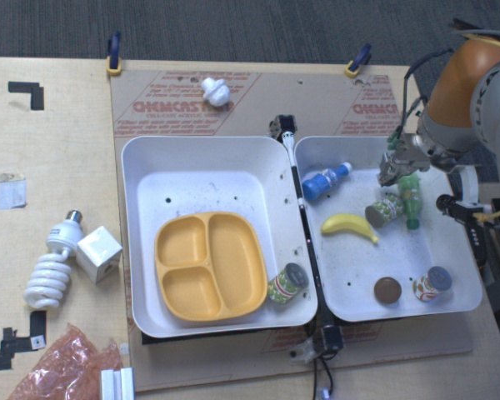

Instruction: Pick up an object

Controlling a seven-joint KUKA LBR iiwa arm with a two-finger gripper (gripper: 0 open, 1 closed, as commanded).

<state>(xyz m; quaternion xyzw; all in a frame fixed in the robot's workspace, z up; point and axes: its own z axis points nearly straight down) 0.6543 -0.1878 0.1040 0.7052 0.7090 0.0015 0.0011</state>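
1. Gripper (397, 172) low over far side of right bin (458, 300), just above green bottle (411, 200) and small can (384, 211).
2. Finger state: cannot tell; wrist blocks it.
3. Likely target: green bottle, upright or slightly tilted, touching the can on its left.
4. Judged light, stiff plastic, smooth, prone to slip or tip.
5. Best hold: across the body below the cap, squarely; the can crowds the left side.
6. Banana (350, 226) nearby: soft, curved, bruises easily.
7. Blue bottle (322, 182) lying down, would roll.
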